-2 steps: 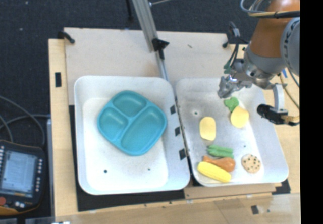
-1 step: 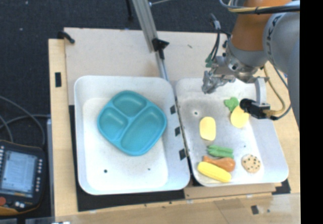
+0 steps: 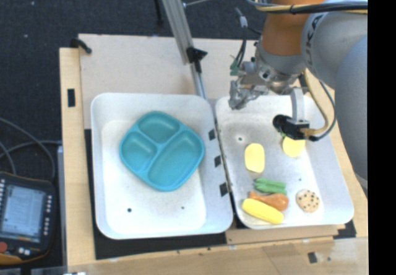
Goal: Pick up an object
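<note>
The arm's jaws (image 3: 238, 101) hang over the far left corner of the right bin (image 3: 328, 168); whether they are released or clenched I cannot tell, and nothing shows between them. In that bin a pale yellow block (image 3: 254, 158) lies near the middle, another yellow piece (image 3: 293, 147) toward the right edge. Along the near edge lie a green bean pod (image 3: 270, 185), a carrot (image 3: 271, 199), a banana (image 3: 262, 210) and a cookie (image 3: 307, 200). The left bin (image 3: 111, 205) holds a blue divided plate (image 3: 162, 150).
</note>
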Available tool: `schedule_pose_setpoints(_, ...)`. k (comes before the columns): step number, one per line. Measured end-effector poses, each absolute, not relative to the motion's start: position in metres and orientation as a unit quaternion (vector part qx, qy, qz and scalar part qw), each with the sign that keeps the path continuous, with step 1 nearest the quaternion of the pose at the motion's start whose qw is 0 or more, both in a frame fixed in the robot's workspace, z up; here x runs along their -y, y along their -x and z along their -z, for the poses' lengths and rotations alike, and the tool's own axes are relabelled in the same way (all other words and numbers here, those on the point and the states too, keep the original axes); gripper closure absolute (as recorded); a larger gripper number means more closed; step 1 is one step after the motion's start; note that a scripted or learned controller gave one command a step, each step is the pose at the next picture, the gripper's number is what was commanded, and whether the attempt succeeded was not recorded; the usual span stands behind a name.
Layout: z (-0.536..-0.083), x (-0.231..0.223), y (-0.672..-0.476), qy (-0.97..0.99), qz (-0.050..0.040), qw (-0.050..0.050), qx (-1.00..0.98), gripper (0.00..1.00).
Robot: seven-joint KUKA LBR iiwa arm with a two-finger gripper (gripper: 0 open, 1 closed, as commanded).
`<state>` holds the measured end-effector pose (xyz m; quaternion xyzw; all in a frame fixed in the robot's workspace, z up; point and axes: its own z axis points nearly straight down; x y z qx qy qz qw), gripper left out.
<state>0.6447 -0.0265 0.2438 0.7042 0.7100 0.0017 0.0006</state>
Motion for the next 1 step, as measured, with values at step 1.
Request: schedule_pose_setpoints(1,-0.2374,-0.0174,-0.6479,-0.705,-0.0005,0.0,-0.709,1.0)
